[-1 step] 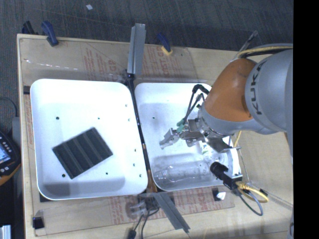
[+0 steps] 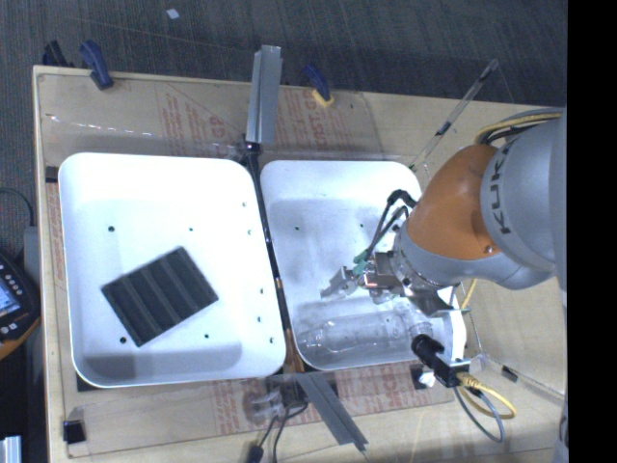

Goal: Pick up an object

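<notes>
Hovering low in the right bin (image 2: 289, 191), the gripper (image 2: 349, 282) sits just above a clear plastic bottle (image 2: 362, 336) lying along the near wall. Whether it is open, I cannot tell. It should straddle the bottle's width squarely before closing.

The grey arm (image 2: 501, 210) reaches in from the right, its hand (image 2: 349, 280) held low.

right bin (image 2: 308, 201) crowded — bottle (image 2: 362, 334) blocks

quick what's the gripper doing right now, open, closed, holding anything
Gripper: low in the right white bin, just above the clear plastic bottle lying on its side; open or closed cannot be told, and nothing is visibly held.
</notes>
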Available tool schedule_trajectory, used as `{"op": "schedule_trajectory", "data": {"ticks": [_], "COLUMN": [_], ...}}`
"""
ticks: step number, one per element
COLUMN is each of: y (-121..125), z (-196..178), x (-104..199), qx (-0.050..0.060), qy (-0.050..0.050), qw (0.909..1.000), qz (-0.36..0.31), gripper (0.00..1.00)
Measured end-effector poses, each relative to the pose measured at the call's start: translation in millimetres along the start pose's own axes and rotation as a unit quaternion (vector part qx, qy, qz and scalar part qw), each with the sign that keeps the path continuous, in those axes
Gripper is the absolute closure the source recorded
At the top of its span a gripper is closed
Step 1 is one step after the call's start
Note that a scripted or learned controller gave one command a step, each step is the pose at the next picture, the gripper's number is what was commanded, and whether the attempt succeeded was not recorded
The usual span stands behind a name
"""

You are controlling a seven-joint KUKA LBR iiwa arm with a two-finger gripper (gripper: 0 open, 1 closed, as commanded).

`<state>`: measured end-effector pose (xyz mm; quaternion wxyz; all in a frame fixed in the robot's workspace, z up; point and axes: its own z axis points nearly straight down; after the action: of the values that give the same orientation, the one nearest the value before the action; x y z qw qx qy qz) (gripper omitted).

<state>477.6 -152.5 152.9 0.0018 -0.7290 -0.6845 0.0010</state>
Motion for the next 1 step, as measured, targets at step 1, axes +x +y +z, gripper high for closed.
{"op": "schedule_trajectory", "data": {"ticks": [1], "y": [59.7], "z": [31.1], "x": [11.6], "qx": [0.000], "qy": [0.000], "qw": [0.9986], "qz": [0.052], "gripper": [0.00]}}
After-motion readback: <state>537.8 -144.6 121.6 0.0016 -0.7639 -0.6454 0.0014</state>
